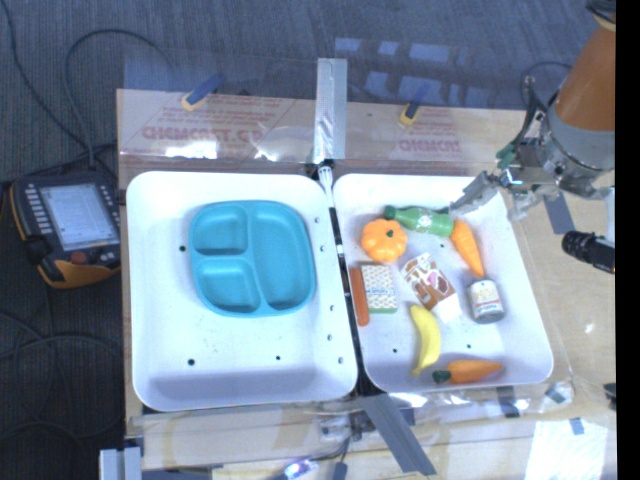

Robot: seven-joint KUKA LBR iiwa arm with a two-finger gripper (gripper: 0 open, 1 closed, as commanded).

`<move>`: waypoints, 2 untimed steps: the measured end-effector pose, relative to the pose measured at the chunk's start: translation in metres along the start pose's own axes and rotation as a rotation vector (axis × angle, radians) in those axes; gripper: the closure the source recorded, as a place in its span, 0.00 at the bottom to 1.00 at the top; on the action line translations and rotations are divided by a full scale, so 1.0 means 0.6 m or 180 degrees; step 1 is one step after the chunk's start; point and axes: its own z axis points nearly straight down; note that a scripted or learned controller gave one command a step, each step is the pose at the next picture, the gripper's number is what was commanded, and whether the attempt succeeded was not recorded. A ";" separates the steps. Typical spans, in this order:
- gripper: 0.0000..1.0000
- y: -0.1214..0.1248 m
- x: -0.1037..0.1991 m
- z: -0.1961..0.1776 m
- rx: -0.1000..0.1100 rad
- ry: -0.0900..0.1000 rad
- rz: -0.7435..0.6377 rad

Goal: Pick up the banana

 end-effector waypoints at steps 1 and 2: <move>0.00 -0.108 0.026 0.250 0.0004 0.0007 -0.0814; 0.00 -0.111 0.035 0.191 -0.0006 0.0004 -0.1119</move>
